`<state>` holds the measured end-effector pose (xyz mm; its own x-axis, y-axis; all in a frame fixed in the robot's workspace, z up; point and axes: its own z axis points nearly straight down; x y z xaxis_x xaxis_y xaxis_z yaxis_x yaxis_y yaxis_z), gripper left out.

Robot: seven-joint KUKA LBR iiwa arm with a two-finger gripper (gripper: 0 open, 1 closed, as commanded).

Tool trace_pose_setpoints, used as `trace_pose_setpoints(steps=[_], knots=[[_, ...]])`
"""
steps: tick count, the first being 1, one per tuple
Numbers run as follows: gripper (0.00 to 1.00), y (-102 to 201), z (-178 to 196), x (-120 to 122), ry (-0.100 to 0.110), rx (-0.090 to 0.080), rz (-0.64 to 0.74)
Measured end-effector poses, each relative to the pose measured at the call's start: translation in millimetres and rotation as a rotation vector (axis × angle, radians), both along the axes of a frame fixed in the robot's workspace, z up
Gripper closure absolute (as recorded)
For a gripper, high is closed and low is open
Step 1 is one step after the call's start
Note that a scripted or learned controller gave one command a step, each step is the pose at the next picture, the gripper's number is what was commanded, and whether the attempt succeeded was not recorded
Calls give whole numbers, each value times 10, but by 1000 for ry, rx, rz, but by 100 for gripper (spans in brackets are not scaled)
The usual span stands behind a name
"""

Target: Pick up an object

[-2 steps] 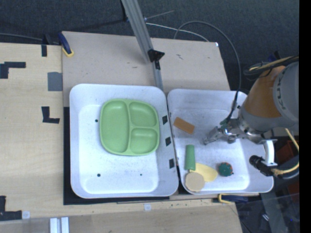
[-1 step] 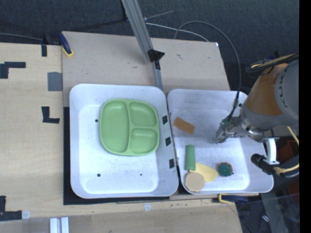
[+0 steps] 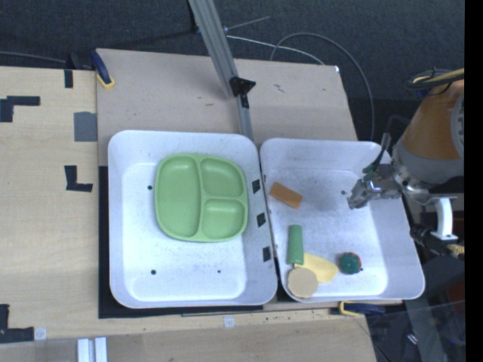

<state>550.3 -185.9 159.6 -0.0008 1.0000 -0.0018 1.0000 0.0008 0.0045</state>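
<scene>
Nothing's been grabbed; candidates all sit in the right bin [image 3: 392,274]: an orange-brown block [image 3: 286,194] near its upper left, a green cylinder [image 3: 294,244] standing lengthwise below it, and a yellow piece [image 3: 320,267] touching a tan round disc [image 3: 303,282] at the front. A small green-and-red ball [image 3: 349,262] sits just beside those. One of each, five total. The end effector [image 3: 358,196] hovers over the bin's right side, apart from everything; can't tell its state. The left bin [image 3: 128,225] holds one green divided plate [image 3: 201,197]. Both bins are on the counter [image 3: 45,202].

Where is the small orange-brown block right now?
The small orange-brown block lies in the right white bin, upper left part, near the divider, above the green cylinder.
</scene>
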Motion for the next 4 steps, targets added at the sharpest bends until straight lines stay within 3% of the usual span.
trace_pose_setpoints(steps=[2, 4], knots=[[100, -56, 813, 104, 2, 1, 1], [100, 968, 607, 342, 7, 3, 6]])
